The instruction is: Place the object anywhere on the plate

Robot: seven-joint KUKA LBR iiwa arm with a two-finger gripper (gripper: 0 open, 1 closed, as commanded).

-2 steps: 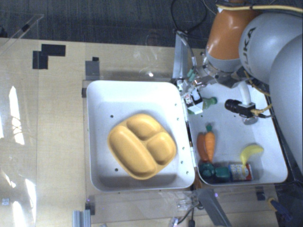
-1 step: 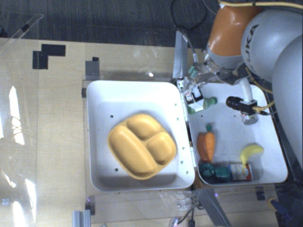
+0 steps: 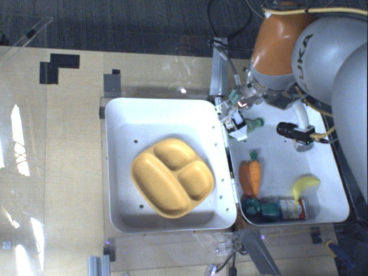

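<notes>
Yellow plate (image 3: 172,177) lies mid-bin, walls well apart; end effector (image 3: 236,121) grip unreadable.

Yellow three-compartment plate (image 3: 172,177) lies flat in the left bin (image 3: 121,154).

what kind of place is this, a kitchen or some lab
Most likely a robotics lab bench, not a kitchen: a grey arm reaches over two white bins, with a yellow sectioned plate and a toy carrot.

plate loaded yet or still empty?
Empty. The yellow plate shows three bare compartments in the left bin; the carrot lies in the right bin.
</notes>
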